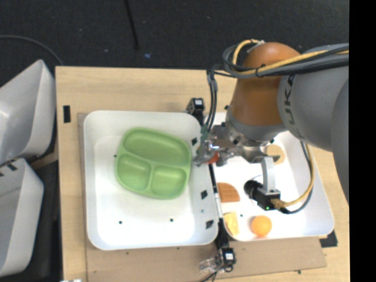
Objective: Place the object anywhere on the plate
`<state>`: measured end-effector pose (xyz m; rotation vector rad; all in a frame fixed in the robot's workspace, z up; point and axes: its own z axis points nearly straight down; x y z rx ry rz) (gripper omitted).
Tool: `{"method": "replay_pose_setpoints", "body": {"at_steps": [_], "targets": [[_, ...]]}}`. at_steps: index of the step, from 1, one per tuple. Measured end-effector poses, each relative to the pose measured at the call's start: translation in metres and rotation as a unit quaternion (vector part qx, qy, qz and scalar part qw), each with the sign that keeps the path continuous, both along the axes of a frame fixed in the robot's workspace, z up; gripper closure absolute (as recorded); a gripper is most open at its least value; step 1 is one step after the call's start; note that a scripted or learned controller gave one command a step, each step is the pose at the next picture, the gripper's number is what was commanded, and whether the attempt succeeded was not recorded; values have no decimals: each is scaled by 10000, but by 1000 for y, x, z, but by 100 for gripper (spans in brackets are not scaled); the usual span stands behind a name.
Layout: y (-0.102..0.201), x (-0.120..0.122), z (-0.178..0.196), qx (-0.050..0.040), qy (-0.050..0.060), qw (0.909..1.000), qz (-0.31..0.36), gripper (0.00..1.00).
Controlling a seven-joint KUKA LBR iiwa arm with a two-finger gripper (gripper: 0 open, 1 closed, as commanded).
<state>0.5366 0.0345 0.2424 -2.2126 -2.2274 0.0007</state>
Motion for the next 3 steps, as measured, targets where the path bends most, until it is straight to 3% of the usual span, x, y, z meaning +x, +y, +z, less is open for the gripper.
{"method": "replay_pose_setpoints", "body": {"at_steps": [2, 3], "targets": [[89, -36, 8, 1, 1, 10000, 4, 100], [86, -35, 8, -3, -3, 10000, -21, 0]]}}
